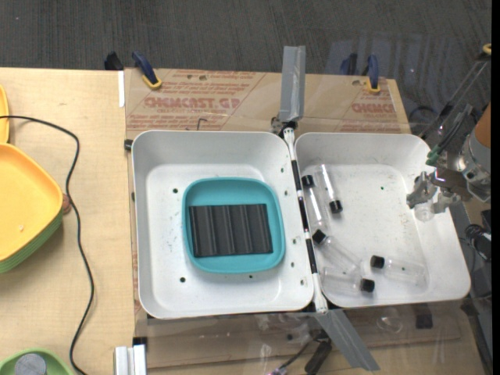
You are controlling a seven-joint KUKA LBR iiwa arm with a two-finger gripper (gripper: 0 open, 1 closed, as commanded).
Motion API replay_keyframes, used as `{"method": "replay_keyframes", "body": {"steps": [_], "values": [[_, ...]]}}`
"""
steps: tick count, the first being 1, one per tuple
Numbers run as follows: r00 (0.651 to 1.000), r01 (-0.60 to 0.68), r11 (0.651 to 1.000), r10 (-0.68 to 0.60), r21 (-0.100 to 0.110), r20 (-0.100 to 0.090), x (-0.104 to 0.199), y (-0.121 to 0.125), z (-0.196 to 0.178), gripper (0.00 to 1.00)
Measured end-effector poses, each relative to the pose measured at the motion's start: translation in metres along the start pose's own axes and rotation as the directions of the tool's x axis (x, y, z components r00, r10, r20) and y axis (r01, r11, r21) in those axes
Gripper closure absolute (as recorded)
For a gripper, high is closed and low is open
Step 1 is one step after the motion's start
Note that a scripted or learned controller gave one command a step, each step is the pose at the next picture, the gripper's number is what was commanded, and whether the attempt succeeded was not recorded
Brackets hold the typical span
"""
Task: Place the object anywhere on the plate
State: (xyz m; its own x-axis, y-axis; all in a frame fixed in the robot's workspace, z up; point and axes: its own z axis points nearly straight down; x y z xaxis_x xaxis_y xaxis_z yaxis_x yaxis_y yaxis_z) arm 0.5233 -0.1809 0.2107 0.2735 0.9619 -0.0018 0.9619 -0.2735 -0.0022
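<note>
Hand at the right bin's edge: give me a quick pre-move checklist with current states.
1. Hand above right bin, at its right edge: ok.
2. Object held in hand: cannot tell.
3. Clear tubes with black caps lying in right bin, ready to pick: ok.
4. Teal plate sits in left bin: ok.
5. Plate's dark ribbed centre free of objects: ok.
6. Object already on plate: not ok.

We see a teal plate (233, 226) with a dark grey ribbed centre, two white bins (153, 209), clear tubes (328, 192) capped black, and yellow dishes (23, 209).
</note>
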Motion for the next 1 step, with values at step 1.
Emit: {"method": "replay_keyframes", "body": {"steps": [1], "values": [[1.0,0.0,1.0,0.0,0.0,0.0,0.0,0.0,0.0,0.0]]}}
